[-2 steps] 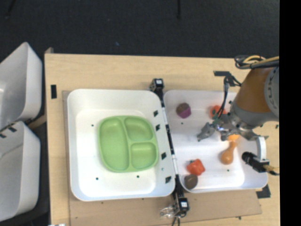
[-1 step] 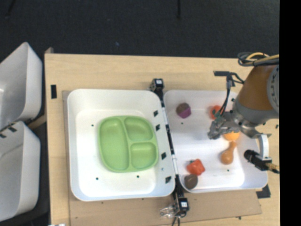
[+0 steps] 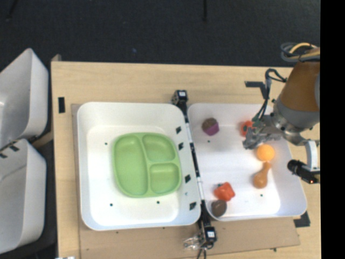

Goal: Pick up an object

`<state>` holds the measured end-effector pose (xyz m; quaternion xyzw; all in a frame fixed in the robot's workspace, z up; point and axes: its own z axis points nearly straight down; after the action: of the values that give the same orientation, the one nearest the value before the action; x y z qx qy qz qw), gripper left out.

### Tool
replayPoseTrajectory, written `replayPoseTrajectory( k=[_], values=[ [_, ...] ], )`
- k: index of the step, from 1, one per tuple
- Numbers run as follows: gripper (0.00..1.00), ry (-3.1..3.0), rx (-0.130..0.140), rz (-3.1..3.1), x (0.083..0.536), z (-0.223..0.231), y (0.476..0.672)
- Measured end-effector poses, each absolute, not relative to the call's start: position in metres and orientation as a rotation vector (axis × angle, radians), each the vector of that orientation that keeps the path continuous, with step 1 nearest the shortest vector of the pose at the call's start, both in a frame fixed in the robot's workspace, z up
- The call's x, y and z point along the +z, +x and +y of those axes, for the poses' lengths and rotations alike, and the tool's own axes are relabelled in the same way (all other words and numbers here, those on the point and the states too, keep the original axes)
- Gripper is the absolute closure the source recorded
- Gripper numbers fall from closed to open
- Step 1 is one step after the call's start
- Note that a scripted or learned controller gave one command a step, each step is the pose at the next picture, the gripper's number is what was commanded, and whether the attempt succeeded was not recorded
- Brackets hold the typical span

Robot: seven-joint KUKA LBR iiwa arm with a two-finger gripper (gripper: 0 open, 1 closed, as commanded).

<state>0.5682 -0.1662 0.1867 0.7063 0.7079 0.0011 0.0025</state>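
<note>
Setting: dark floor all round; pale wooden tabletop (image 3: 135, 80) carrying two shallow white bins side by side.
Left bin (image 3: 89, 144): holds a green divided plate (image 3: 145, 163), lying flat near the middle.
Right bin (image 3: 280, 198): holds the loose items, all lying on the bin floor.
Purple object (image 3: 210, 126): far-left part of the right bin, well apart from the arm.
Orange ball (image 3: 265, 153): right of centre, just beside and slightly nearer than the hand.
Tan gourd-shaped piece (image 3: 261, 176): just nearer than the ball, tilted.
Red object (image 3: 224, 191): near-left part of the right bin.
Brown object (image 3: 218, 208): near-left corner, just beside the red one.
Small red-orange item (image 3: 246, 126): far side, just left of the hand, partly hidden.
Arm (image 3: 299, 99): reaching in from the right, wrist low over the far-right part of the right bin.
Hand (image 3: 254, 140): down near the bin floor between the small red-orange item and the orange ball; whether spread or pressed together cannot be told, too dark and small to read.
Grasp: nothing visibly between the hand's tips.
Progress: early to middle, judged from the layout; approach made, no object lifted, every item resting in the bin.
Left to do: closing on one item, likeliest the orange ball or the small red-orange item, then lifting it clear.
</note>
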Motion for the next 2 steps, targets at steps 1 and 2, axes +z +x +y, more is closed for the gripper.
replayPoseTrajectory(
  k=[1, 2],
  values=[
    [1.00, 2.216, 0.003, 2.221, 0.230, -0.171, 0.571],
    [1.00, 2.213, 0.005, 2.220, 0.285, -0.179, 0.580]
  ],
)
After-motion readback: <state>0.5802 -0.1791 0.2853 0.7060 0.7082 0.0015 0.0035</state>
